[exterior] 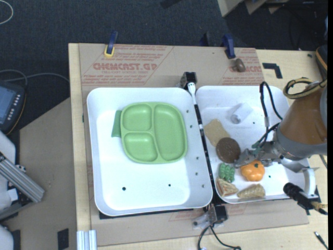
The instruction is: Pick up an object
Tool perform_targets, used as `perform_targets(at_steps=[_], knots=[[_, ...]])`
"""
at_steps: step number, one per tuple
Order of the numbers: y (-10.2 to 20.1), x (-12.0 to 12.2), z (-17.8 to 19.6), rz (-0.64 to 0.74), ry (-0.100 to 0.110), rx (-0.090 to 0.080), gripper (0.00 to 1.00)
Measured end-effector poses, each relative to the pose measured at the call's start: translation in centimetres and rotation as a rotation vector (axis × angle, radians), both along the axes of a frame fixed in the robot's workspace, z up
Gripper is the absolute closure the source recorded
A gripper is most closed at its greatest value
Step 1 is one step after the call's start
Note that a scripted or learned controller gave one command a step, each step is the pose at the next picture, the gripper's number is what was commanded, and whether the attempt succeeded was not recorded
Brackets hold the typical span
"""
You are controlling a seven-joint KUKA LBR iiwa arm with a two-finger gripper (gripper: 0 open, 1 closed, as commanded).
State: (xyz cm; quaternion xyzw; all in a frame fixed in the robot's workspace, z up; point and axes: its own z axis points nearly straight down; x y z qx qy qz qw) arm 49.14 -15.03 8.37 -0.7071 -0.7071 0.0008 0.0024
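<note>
At the right bin point(244, 95), the tool point(253, 157) is lowered just above an orange fruit point(253, 171); its opening cannot be told. Approach is judged under way; descent and closure on the fruit are required next.

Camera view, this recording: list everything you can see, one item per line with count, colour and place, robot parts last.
Bins: 2, white, side by side on the bench.
Divided plate: 1, light green, three compartments, in the left bin.
Flat tan piece: 1, tan, right bin near its left wall.
Round disc: 1, dark brown, right bin centre.
Clear cup-like item: 1, whitish, upper part of the right bin; too blurred to identify.
Small green item: 1, green, right bin, lower left.
Orange item: 1, orange, right bin, beside the gripper.
Beige pieces: 2, beige, right bin front edge.
Clamps: 2, blue, bench's far edge.
Arm: 1, grey with orange band, from the right.
Gripper: 1, dark, low over the right bin.
</note>
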Motion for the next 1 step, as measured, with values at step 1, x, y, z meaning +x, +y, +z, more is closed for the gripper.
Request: perform_targets(at_steps=[1], knots=[[-0.05, 0.04, 1.1, -0.001, -0.004, -0.001, 1.0]])
